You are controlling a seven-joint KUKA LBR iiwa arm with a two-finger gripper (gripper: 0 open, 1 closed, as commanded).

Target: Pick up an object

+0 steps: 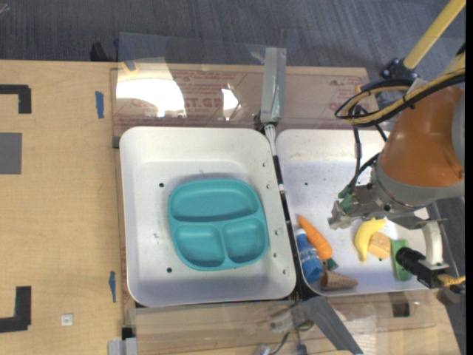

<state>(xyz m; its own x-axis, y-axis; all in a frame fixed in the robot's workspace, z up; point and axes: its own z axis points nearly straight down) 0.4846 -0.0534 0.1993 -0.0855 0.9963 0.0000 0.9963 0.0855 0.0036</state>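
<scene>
Camera view, looking down at a slant on the worktop (59, 198). Two white bins side by side: left bin (140, 161) carrying a teal divided tray (216, 222), flat and central; right bin (310, 168) holding the small things, all crowded toward its near edge. Orange carrot (315, 240) lying aslant just beside the dividing wall, a blue-and-white tube (307, 254) touching it on the near side, a brown cone-like piece (338, 280) nearest the rim. Yellow banana (367, 237) further right, with a tan block (380, 247) against it and something green (400, 261) beyond, partly hidden under the arm.

Pincer (355, 207) low over the right bin, just beside the banana's far-left end; open or closed, cannot tell, nothing visibly between the tips.

Banana judged likeliest target: probably a light, stiff, smooth plastic toy, apt to roll or slip; best taken across the narrow middle of the curve, not at the tapering ends.

Room: bare bin floor on the far half for approach and retreat. Near side tight, with neighbours touching the banana and the near rim close. Dividing wall well apart to the left.
</scene>
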